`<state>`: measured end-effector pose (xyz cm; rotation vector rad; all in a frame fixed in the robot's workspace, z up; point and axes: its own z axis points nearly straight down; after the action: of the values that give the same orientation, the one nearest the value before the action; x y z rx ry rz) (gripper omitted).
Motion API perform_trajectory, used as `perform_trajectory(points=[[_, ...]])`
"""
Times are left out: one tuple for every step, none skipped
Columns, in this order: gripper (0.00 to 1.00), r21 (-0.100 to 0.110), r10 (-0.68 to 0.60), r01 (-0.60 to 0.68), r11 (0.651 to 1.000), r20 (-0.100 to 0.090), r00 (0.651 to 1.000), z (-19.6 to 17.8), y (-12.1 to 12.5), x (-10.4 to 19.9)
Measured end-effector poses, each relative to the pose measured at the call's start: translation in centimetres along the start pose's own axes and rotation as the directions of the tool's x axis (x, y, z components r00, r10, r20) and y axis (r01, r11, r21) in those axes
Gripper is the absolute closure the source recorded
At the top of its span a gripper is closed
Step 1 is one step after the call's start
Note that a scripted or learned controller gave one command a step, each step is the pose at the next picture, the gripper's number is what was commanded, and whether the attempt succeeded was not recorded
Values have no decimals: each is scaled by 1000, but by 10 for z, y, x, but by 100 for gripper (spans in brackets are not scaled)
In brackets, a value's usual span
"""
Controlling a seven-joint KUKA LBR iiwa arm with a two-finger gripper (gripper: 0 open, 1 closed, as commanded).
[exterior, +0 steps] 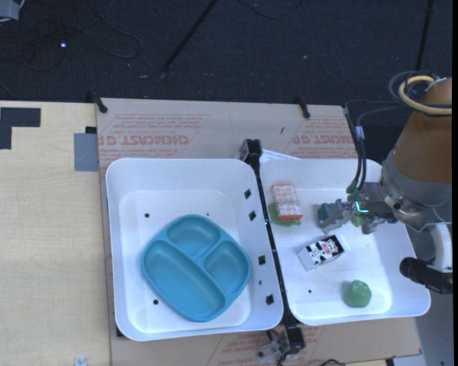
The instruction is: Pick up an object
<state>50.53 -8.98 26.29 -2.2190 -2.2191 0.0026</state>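
- The gripper [332,215] is seen low over the right bin [401,300]; its opening cannot be told
- A card [321,252] lies at its 6 o'clock; a carton [286,202] at 9; a green ball [358,293] at 5

Landmark = divider [264,227] btwn the two bins. Left of it: left bin [130,189] w/ divided plate [195,266] inside. Right of it: right bin [401,300] w/ small box [286,202] nearest, card [321,252] further right, ball [358,293] farthest, toward the front. Gripper [332,214] over right bin, behind the card.
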Motion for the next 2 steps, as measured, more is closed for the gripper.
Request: perform_trajectory(points=[[0,-1,0,0,1000,0,1000,0,0,0],[0,3,1,-1,1000,0,1000,47,7,-5]])
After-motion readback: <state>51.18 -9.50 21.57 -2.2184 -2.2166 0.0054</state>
